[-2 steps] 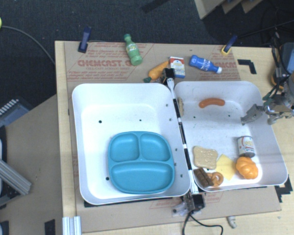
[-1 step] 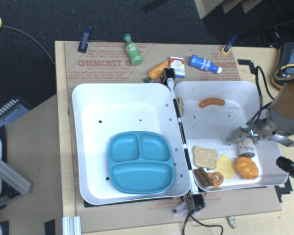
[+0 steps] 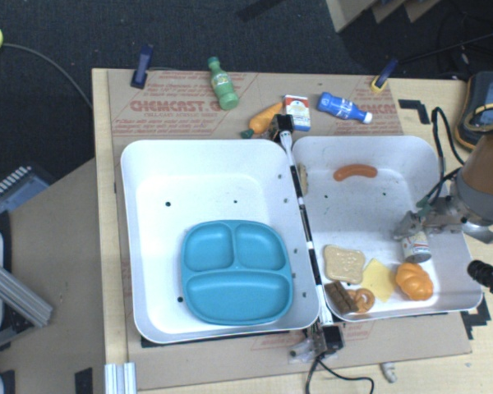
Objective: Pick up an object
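We see gripper [image 3: 414,242] low in right bin [image 3: 357,150], at its right side. Whether it is open or closed, we cannot tell. Nearest object: orange croissant-like toy [image 3: 414,281], just near side of gripper, almost touching. Yellow cheese slice [image 3: 378,279] and cracker [image 3: 344,263] lie left of that. Sausage [image 3: 355,171] sits far-left, long axis running left-right. We judge croissant likeliest target.

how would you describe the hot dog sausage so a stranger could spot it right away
Start at the right white bin, the one the arm reaches into. The sausage lies alone near its far wall. It is a slim, slightly curved orange-red piece, well apart from the cracker, cheese slice, pretzel and croissant clustered at the near edge.
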Robot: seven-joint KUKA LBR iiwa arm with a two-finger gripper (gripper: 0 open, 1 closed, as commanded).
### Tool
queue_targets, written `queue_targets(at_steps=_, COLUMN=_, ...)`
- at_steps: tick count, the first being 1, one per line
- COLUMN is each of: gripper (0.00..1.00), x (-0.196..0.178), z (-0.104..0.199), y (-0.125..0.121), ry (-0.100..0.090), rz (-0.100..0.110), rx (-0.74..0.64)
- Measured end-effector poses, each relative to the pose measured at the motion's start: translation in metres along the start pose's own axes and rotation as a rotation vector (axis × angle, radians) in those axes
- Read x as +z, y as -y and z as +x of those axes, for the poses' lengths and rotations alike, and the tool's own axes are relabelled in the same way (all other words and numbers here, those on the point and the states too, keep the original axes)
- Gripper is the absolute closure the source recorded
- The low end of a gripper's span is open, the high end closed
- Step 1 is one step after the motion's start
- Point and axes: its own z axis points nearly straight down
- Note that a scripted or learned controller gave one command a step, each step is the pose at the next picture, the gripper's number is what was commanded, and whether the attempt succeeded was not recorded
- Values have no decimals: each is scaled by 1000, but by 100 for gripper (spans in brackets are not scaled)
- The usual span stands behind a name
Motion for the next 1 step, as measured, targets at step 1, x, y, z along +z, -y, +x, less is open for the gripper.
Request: queue_targets(at_steps=1, gripper=100, x=-38, z=51, y=11, ry=-2, rz=3, rx=-1)
